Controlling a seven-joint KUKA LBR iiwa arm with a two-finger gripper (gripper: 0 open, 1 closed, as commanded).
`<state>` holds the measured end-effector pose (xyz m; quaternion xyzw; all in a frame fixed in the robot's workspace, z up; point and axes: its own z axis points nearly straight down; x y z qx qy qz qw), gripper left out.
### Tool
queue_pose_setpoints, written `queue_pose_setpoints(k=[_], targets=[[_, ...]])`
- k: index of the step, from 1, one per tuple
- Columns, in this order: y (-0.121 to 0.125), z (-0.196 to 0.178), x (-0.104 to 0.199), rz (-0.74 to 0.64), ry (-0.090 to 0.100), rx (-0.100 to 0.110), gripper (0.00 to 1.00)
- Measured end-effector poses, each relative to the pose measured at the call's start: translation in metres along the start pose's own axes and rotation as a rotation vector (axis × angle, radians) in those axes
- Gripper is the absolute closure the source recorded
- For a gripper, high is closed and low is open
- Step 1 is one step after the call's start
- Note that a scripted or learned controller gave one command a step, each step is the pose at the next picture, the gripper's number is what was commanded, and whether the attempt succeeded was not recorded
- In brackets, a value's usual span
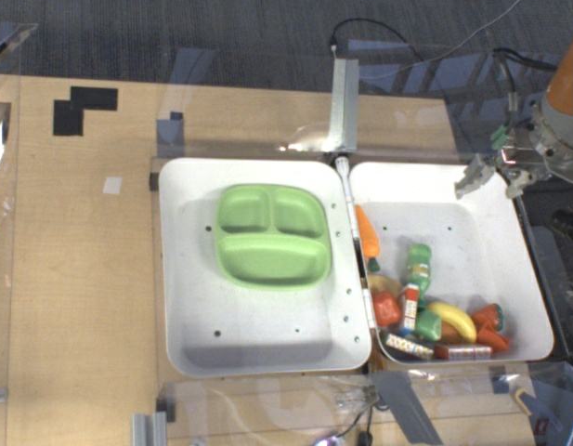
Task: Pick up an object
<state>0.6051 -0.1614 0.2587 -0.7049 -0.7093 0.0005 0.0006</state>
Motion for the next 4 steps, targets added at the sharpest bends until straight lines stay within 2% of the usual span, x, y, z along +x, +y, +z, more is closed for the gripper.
queue_pose_setpoints(k=[1, 2, 3, 4], targets=[[0.003, -0.009, 0.001, -0.006, 0.0, -0.001, 1.0], [0.003, -0.009, 0.0, -0.006, 0.0, -0.001, 0.0], [-0.039, 0.097, 0.051, -0.124, 0.001, 0.001, 0.0], [-0.032, 0.171, 0.034, -0.071, 0.0, -0.012, 0.0]])
